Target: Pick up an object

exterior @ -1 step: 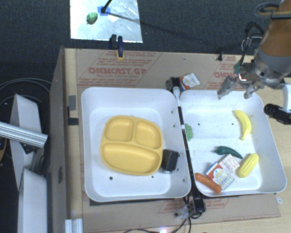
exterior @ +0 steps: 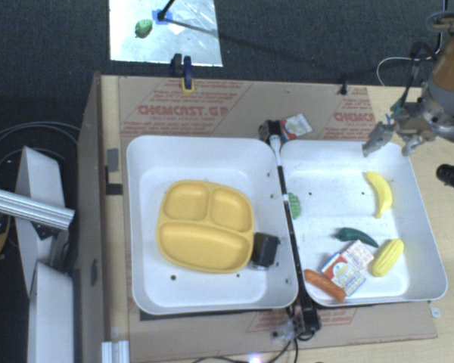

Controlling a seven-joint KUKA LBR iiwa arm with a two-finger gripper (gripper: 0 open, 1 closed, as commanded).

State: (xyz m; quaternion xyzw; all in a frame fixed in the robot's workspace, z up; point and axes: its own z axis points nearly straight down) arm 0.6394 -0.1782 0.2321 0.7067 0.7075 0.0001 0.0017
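My gripper (exterior: pixel 391 140) hangs spread wide and empty over the right bin's (exterior: pixel 424 225) far corner. The banana (exterior: pixel 379 193) lies just below it, apart from the corn (exterior: pixel 387 256), pepper (exterior: pixel 356 237) and carton (exterior: pixel 346 268). I'd drop straight down, fingers straddling the banana's narrow width, not its length.

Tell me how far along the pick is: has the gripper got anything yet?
Nothing looks picked yet. The gripper is open with nothing between its fingers, hanging over the upper right corner of the right bin. The banana, corn cob, green pepper, carrot and small box all lie in that bin. Left to do: descend, close on one item and lift it; the banana looks nearest.
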